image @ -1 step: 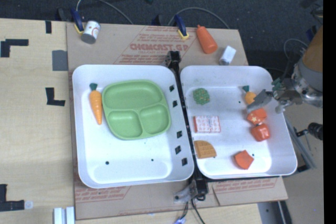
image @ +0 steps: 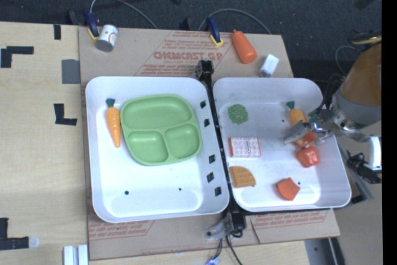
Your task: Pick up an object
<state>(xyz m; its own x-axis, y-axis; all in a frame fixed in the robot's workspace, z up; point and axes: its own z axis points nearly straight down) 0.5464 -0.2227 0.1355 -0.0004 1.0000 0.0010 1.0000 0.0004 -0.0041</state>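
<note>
White plastic bins sit side by side, so things can be picked from either. The left bin (image: 99, 195) holds a toy carrot (image: 113, 124) just beside a green divided plate (image: 162, 129). The right bin (image: 267, 87) keeps its pieces spread apart, easy to single out: a green broccoli piece (image: 237, 113), a pink wafer (image: 244, 146), a waffle-like piece (image: 242, 177), an orange-red block (image: 287, 188). At its right side the gripper (image: 302, 134) reaches low over a red piece (image: 307, 156), the likely target; whether it grips anything, I cannot tell.

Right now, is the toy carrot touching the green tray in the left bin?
Apart. The camera view shows a white strip of bin floor between the carrot and the green tray.
</note>
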